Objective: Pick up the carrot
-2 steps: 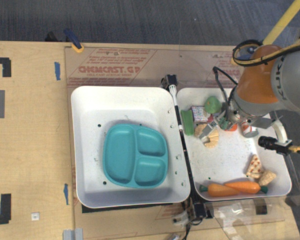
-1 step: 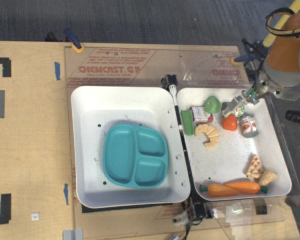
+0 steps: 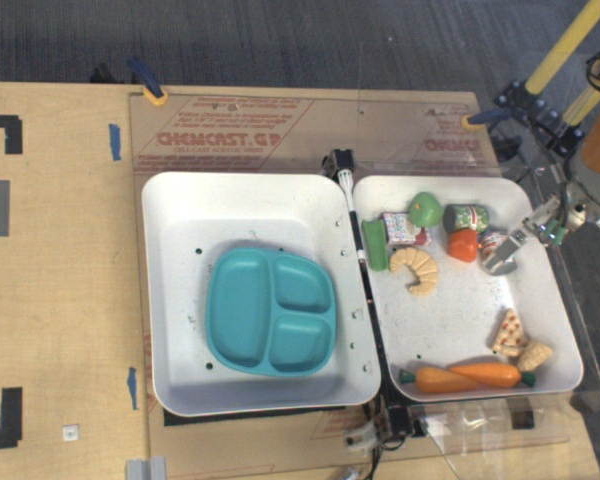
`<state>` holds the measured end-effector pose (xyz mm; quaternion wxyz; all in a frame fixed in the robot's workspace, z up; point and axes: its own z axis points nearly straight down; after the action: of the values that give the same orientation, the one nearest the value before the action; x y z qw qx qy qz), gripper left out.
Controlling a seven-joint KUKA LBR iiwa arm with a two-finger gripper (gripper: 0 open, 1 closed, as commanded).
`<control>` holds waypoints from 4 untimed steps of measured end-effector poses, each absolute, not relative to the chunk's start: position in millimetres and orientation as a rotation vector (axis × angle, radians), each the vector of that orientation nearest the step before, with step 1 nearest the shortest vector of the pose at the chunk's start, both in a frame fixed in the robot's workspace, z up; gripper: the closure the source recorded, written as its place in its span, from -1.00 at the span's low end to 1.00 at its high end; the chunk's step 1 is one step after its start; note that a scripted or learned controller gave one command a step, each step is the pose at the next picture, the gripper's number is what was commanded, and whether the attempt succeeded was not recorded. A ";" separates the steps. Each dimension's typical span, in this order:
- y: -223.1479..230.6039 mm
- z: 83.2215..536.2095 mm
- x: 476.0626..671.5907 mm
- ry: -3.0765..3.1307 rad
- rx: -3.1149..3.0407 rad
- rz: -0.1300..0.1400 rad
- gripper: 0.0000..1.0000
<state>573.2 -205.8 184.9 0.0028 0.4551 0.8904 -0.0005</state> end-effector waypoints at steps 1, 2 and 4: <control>-192.0 114.2 503.5 2.808 1.421 -0.001 -1.00; -132.7 166.9 491.6 2.568 1.804 0.003 -1.00; -98.1 131.7 588.5 2.264 2.179 -0.005 -1.00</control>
<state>588.5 -98.1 131.7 -0.0006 0.6934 0.7205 -0.0017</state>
